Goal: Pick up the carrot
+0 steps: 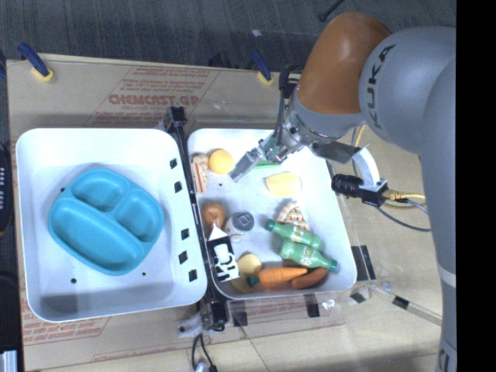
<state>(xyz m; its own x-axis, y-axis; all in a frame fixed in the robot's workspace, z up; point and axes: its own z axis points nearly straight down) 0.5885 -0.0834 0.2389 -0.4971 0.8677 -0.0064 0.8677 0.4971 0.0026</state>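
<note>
The carrot point(280, 276) is orange and lies flat along the front wall of the right bin point(339, 231), between a pale round piece point(249, 265) and a reddish-brown sausage point(311, 279). My gripper point(246, 163) hangs over the back part of that bin, slanting down to the left beside a yellow ball point(221, 161). It is well away from the carrot, which lies toward the bin's near edge with nothing on it. A bit of green shows just behind the gripper.
The right bin also holds a yellow cheese wedge point(282, 182), two green bottles point(299, 243), a grey disc point(242, 222), a ribbed shell point(291, 212), a brown lump point(213, 214) and a hot dog point(200, 173). In the left bin point(31, 177) lies a blue divided plate point(105, 219).
</note>
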